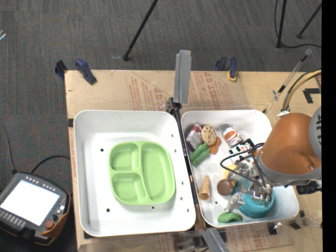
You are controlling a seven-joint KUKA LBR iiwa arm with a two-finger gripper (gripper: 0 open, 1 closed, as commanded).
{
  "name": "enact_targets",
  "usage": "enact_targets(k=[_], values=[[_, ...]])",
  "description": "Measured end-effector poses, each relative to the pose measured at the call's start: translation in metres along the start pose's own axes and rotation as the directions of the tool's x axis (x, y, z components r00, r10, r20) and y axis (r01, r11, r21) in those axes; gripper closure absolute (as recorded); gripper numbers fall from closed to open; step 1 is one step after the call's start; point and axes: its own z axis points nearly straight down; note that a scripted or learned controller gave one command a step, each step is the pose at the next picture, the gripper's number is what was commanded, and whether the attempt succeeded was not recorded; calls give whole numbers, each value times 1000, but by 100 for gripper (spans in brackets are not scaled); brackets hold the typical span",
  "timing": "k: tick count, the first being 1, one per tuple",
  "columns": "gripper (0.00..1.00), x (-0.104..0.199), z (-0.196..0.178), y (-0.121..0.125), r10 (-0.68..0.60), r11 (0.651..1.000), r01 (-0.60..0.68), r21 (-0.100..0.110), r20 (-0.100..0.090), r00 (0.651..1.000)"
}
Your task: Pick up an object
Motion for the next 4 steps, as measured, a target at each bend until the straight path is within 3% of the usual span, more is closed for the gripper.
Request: enact_targets(k=[1, 2, 3, 4], values=[[0, -39, 4, 59, 23, 1000, -23, 4, -6, 1000], [100, -37, -4, 60, 18, 1000, -18, 4, -11, 1000], [0, -37, -4, 61, 17, 1000, -17, 4, -12, 1000], [100, -38, -13, 61, 13, 1000, -13, 4, -11, 1000]])
